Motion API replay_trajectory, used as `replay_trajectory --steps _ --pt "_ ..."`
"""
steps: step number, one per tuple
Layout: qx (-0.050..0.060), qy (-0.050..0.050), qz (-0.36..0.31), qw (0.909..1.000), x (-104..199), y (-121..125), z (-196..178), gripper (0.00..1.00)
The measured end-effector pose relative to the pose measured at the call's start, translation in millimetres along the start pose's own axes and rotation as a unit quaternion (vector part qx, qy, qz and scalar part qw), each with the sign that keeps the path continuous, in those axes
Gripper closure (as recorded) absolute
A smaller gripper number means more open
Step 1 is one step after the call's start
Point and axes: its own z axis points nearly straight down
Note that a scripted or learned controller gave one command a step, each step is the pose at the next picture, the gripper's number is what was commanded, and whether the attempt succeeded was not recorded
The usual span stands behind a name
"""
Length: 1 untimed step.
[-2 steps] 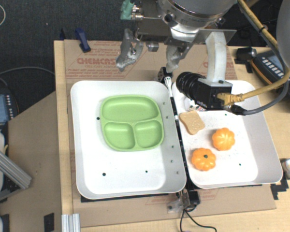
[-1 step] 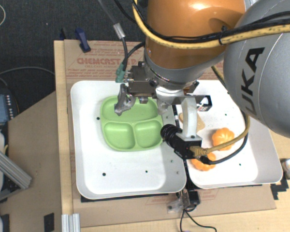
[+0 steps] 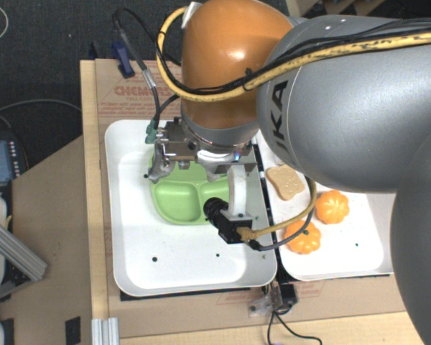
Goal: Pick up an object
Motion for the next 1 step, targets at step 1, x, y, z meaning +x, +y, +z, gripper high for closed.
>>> replay_trajectory --steps 1 --pt "-0.006 0.003 0.0 1.0 0.3 0.4 -17.6 1.0"
